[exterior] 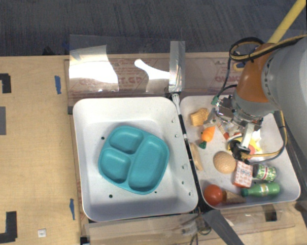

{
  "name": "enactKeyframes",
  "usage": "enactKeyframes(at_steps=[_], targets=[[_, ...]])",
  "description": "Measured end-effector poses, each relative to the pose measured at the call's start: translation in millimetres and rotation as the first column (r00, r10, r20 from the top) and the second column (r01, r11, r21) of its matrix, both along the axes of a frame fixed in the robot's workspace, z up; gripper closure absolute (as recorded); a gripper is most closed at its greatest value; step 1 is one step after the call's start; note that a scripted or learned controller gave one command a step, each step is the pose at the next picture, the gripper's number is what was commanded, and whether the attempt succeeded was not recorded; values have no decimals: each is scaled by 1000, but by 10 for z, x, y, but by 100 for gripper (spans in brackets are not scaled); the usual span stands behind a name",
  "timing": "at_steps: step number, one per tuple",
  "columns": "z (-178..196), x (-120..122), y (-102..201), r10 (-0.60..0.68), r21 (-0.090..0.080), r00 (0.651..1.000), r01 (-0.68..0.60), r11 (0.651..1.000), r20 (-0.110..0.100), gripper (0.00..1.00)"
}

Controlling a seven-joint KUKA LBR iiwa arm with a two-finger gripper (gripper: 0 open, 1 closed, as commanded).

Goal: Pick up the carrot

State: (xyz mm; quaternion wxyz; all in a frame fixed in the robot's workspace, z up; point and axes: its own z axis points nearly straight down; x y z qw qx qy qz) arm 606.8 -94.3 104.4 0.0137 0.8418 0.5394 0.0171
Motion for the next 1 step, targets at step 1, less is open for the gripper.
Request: enactKeyframes(at_steps=[1], targets=[[1,-78,-75,-227,10,974,227,974,0,0]])
